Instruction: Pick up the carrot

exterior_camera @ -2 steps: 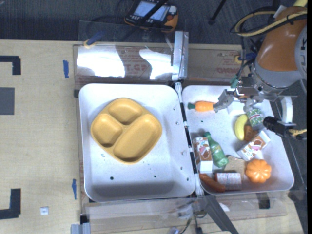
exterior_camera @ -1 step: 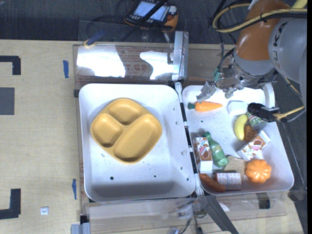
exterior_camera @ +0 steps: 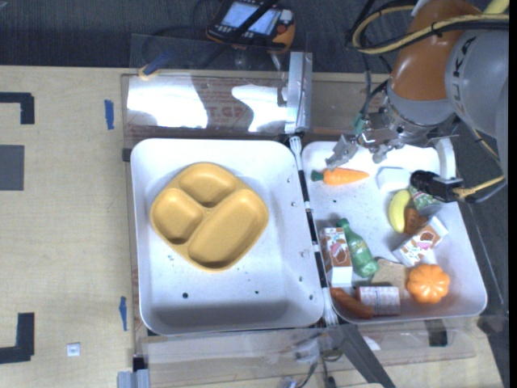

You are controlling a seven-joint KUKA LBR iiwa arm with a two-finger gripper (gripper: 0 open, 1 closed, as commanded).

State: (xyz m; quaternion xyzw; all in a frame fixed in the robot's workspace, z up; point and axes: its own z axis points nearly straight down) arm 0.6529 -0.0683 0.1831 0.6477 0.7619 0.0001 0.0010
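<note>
The carrot [exterior_camera: 346,176] is lying at the back of the right bin [exterior_camera: 472,293], near the divider. The end effector [exterior_camera: 365,141] is being held just above it, fingers spread wide, nothing gripped. Descent should be centred across the carrot's thickest part.

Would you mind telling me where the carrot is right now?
The carrot lies in the right bin, in its far left corner near the divider, just below the tool.
</note>
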